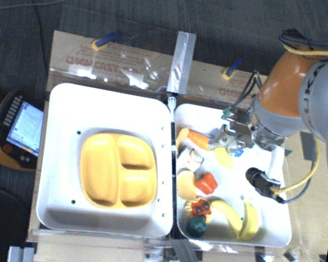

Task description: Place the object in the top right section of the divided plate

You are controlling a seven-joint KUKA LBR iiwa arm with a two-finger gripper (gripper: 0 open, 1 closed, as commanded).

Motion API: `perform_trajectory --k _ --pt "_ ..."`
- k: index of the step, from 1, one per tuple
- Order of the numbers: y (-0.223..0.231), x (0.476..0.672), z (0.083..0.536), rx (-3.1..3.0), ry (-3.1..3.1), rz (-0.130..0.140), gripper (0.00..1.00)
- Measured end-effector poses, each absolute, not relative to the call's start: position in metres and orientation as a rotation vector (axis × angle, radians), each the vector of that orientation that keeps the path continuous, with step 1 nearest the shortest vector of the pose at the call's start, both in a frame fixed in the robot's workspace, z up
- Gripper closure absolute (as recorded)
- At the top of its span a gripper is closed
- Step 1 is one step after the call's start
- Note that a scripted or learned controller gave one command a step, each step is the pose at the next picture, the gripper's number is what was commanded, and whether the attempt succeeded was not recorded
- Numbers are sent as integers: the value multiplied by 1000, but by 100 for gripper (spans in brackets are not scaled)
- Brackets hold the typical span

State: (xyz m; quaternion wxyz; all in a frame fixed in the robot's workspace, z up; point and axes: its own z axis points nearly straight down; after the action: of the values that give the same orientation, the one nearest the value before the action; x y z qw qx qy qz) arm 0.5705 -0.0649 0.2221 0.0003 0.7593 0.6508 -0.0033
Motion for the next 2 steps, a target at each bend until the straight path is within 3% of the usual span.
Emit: perform_trajectory --k 1,2 --pt "-24 503 181 2168 2280 -7 100" --pt "-40 483 182 2176 2272 -6 100"
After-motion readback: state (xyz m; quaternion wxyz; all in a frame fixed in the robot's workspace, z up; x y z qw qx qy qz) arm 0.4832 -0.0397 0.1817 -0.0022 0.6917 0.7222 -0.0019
